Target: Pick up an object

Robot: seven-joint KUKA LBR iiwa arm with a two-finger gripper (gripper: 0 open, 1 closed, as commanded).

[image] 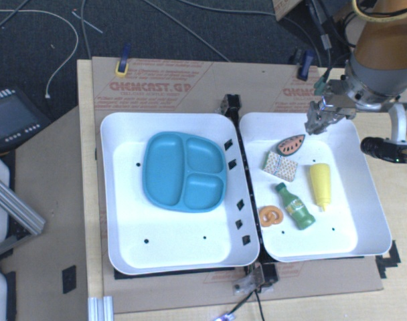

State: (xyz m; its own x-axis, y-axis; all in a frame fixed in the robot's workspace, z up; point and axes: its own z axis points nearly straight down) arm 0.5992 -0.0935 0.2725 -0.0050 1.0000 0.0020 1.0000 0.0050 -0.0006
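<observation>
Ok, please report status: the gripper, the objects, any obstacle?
Gripper above right white bin's far edge, nothing seen held. Nearest: watermelon-slice toy; yellow plastic bottle and green bottle untouched. Nothing in the way.

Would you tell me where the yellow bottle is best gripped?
Probably across the middle of the yellow bottle, coming straight down: it lies flat, long axis running up-down in view, with bare bin floor on both long sides for the fingers.

Bright, even light; perhaps slightly soft.
</observation>
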